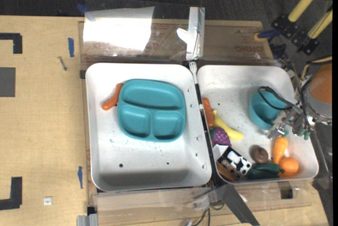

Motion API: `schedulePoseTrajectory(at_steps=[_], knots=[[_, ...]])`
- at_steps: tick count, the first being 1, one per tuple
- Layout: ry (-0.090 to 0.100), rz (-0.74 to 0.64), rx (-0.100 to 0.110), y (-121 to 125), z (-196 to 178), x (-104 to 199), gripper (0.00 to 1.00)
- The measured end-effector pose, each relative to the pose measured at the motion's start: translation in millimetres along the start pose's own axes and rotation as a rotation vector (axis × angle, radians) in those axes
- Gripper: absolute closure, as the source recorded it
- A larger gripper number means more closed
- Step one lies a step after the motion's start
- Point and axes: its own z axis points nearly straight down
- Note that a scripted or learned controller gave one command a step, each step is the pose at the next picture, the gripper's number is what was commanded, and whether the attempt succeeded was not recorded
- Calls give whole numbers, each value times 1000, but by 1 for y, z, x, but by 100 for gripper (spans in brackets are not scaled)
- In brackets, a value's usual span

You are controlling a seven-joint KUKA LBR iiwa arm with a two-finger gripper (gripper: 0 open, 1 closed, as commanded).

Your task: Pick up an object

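a black-and-white toy [236, 161] lies at the right bin's [232, 79] front edge; the gripper [289, 127] hangs above an orange carrot [280, 148] (beside the teal bowl [264, 109]), jaw state unclear.

Smooth teal plastic tray [152, 110]; matt plywood bench [39, 114].

arm [323, 90] cut off at right edge, teal cup [264, 109] partly behind it, jaws indistinct

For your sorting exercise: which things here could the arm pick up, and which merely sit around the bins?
Pickable: teal bowl, orange carrot, purple grapes, yellow banana, round orange fruit.
Lying about: teal divided plate, clear plastic sheet, blue tape.
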Motion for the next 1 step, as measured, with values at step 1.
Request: schedulePoseTrajectory(at_steps=[1], knots=[[10, -57, 11, 48, -11, 18, 100]])
